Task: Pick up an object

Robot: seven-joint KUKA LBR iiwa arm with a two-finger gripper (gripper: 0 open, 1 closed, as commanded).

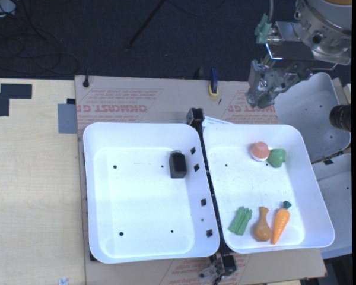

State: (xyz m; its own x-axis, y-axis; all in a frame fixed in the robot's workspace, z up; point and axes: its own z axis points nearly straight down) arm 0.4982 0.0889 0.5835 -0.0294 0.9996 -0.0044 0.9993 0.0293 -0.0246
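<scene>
No object is picked out by the task, so any of six will do, and all six lie loose in the bins. Right bin (308, 177): a pink-topped round piece (260, 151) touching a green round piece (277, 158) near the far right; along the near side a green bundle (240, 221), a tan gourd-shaped piece (262, 225) and a carrot (280, 221), side by side, the gourd and carrot close to touching, the bundle a little apart. Left bin (101, 189): a single dark block (177, 164) near the divider, well apart from everything else. Nothing is lifted; each object rests on the bin floor. The gripper (262, 92) hangs high beyond the far edge of the right bin, over the cardboard sheet (136, 103), well apart from every object and above none of them. Whether it is spread or closed I cannot tell; it reads as a dark cluster of metal at this slant, with nothing visible in it. Judgement: the task stands at its start. Nothing done yet that shows. Left to do: choose a target, travel over it, descend, close, lift. Nearest candidates appear to be the pink and green pair, but they touch, which may crowd a grasp. The dark block sits alone, cleaner but farther.
</scene>
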